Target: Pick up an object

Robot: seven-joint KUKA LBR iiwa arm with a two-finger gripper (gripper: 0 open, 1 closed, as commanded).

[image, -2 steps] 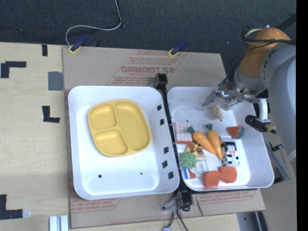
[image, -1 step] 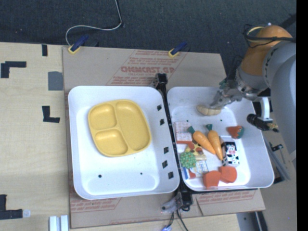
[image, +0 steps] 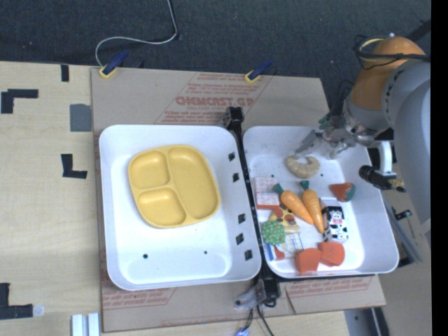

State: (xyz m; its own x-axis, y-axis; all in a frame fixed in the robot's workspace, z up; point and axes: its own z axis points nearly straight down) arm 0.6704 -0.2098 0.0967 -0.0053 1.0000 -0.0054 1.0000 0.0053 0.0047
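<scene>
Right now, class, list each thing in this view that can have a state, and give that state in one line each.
Gripper: low over the right bin, just above the beige piece, holding nothing visible.
Beige piece: lying loose, not gripped.
Two carrots: lying side by side, touching.
Yellow divided plate: flat in the left bin, compartments bare.
Right bin: cluttered with toy food.

Yellow divided plate [image: 172,185] in left bin [image: 115,257], right bin [image: 374,254] with two carrots [image: 305,208], a beige croissant-shaped piece [image: 302,165], gripper [image: 318,140] just beyond it
</scene>
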